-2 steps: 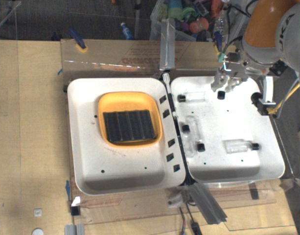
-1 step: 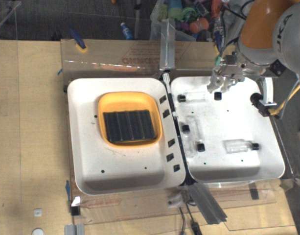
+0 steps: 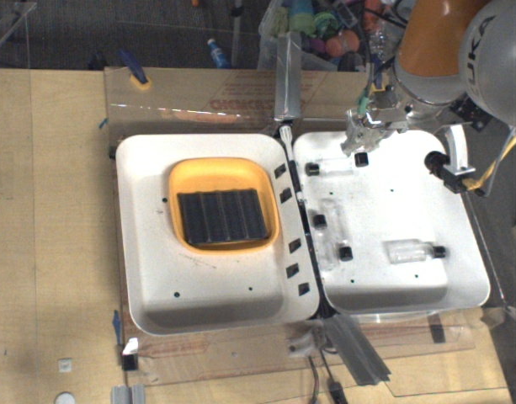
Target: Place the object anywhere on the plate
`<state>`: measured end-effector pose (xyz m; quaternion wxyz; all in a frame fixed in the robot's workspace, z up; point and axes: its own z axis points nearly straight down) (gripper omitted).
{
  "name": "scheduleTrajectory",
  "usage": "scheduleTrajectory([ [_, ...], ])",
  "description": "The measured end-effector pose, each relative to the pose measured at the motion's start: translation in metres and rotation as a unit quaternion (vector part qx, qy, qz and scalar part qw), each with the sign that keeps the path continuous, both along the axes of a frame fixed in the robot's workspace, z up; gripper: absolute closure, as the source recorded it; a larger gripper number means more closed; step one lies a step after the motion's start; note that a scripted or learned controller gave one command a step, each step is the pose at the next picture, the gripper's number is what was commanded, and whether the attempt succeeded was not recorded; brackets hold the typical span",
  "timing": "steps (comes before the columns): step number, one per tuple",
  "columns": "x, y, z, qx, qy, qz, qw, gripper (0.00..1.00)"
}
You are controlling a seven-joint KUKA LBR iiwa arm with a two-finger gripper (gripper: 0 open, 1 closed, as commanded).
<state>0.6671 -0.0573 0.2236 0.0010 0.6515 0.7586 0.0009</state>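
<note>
Now, gripper (image 3: 359, 144) over right bin (image 3: 460, 284), black object (image 3: 223, 216) on plate (image 3: 183, 175)

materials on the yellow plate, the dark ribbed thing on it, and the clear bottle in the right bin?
Square yellow-orange plate: looks like moulded plastic, smooth with a soft sheen on its rounded rim. Dark ribbed rectangular block lying on it: matte, black or dark grey, parallel grooves; rubber or plastic, cannot tell which. Small clear bottle with black cap lying in the right white bin: transparent, bin shows through; glass or plastic, unclear.
</note>
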Motion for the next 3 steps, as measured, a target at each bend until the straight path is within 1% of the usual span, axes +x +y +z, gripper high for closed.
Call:
scheduleTrajectory([
  [1, 0.000, 0.039, 0.005, 0.0001, 0.000, 0.033, 0.9994, 1.00],
  [2, -0.001, 0.051, -0.039, 0.0005, 0.002, 0.071, 0.9975, 1.00],
  [3, 0.000, 0.051, -0.039, 0.0005, 0.002, 0.070, 0.9975, 0.00],
])
